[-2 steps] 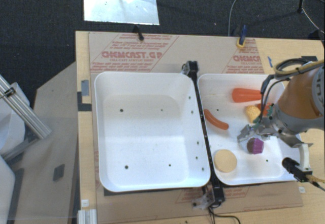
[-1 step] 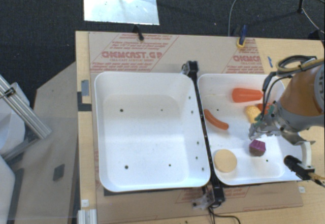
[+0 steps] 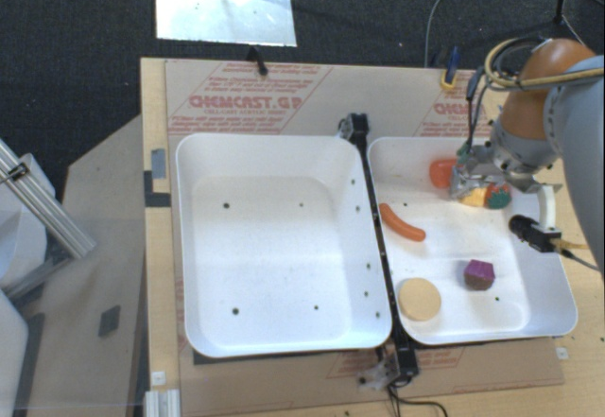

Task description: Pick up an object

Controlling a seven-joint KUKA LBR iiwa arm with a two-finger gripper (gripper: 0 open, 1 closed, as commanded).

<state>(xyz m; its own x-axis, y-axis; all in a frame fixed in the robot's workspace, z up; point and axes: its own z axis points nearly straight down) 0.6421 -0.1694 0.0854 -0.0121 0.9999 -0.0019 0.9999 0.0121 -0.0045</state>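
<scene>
Reaching down into the right bin's [image 3: 539,316] far corner, the gripper [image 3: 470,184], its grasp impossible to tell, crowds a yellow-green toy [image 3: 484,197] beside an orange-red ball [image 3: 440,173], likely for a pick.

The arm [image 3: 558,112] reaches into the right bin [image 3: 544,311] near a yellow-green toy [image 3: 484,198]

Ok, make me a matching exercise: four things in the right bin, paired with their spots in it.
Things:
1. purple block
2. orange sausage shape
3. tan disc
4. hand

Places:
A. near front corner, beside the divider
B. far side, next to a red object
C. front right area of the floor
D. middle, close to the divider

Pairs: 1-C, 2-D, 3-A, 4-B
</scene>
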